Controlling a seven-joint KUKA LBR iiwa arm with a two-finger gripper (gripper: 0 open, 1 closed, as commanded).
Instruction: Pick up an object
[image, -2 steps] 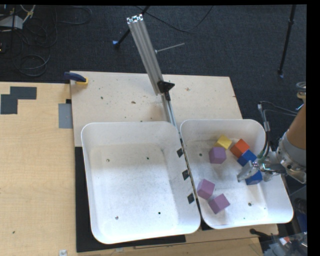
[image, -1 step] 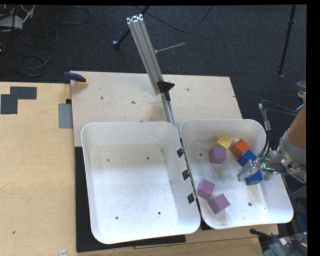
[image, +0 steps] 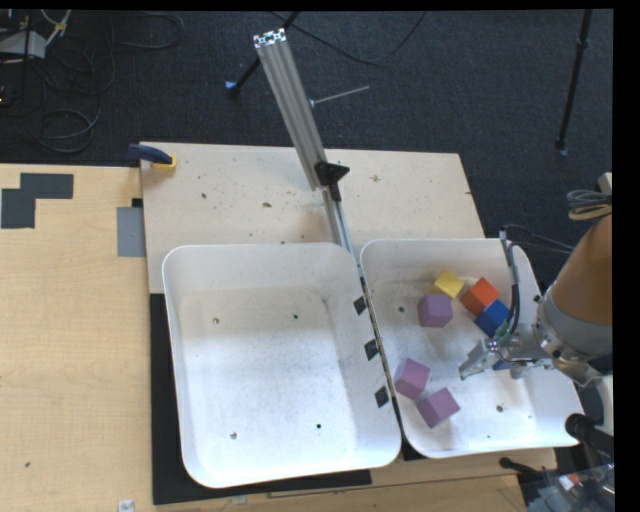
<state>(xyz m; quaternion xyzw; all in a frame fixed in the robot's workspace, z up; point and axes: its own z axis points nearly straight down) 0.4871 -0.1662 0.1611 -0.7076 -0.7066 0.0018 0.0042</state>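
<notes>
Camera view: gripper (image: 487, 358) hovers at right of frame over the right bin (image: 470, 440); how far apart its fingers stand, I cannot tell. Nearest purple block (image: 438, 407), lower centre-right, looks light, rigid; grasp opposite flat faces.

Two white bins (image: 270, 300) speckled with dark dots, and in the right one three purple blocks (image: 434, 310), a yellow block (image: 448, 284), an orange block (image: 482, 294) and a blue block (image: 492, 316); pale wood tabletop (image: 70, 330), silver tool (image: 492, 360)
</notes>
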